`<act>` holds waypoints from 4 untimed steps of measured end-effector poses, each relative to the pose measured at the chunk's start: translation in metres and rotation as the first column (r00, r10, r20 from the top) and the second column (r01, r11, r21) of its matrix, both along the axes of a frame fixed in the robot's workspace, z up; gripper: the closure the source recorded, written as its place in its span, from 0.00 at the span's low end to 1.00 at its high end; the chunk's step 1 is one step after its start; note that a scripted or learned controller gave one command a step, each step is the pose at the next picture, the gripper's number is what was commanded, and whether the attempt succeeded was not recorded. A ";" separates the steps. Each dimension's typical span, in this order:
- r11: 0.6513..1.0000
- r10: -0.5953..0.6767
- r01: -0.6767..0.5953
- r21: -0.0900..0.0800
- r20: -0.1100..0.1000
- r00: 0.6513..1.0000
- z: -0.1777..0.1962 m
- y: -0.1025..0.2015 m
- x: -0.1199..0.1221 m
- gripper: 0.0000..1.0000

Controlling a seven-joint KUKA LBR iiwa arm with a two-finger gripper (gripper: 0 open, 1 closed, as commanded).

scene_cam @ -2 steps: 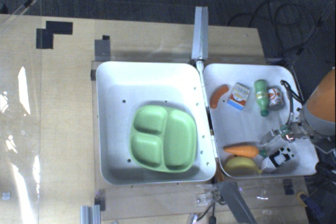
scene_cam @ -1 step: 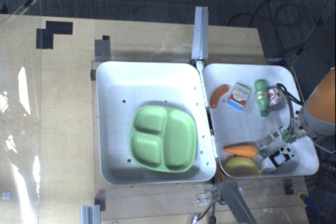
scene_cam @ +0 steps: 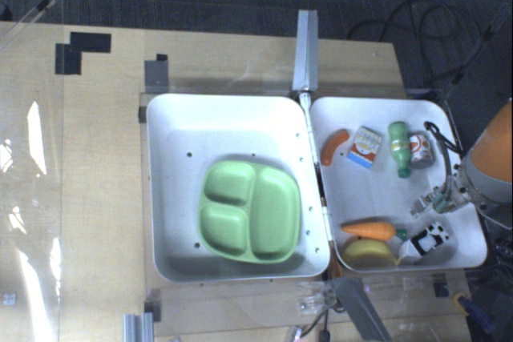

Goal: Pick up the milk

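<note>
Milk carton [scene_cam: 430, 239], black and white, lies in the right bin [scene_cam: 473, 256], near corner, beside the banana [scene_cam: 368, 252]. My gripper [scene_cam: 439, 200] hovers just above it. I judge it light, stiff; I would grasp across its flat sides.

The single fixed camera looks down at a slant on two shallow white plastic bins [scene_cam: 164, 196], framing the whole pale wooden bench [scene_cam: 80, 172].

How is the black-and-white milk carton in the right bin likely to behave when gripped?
The milk carton lies on its side by the bin's near wall, so probably won't tip. Its boxy, flat faces suggest it won't roll. It looks like a small toy, likely light.
</note>
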State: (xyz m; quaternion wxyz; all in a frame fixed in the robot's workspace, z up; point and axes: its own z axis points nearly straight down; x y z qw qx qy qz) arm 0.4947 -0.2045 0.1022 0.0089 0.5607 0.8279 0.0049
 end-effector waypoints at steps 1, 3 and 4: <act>1.000 0.000 0.000 0.000 0.000 1.000 0.000 0.000 0.000 0.00; 0.964 0.266 -0.266 -0.006 -0.006 0.964 -0.012 -0.001 -0.002 0.00; 0.964 0.266 -0.266 -0.007 0.000 0.964 0.001 0.000 0.000 1.00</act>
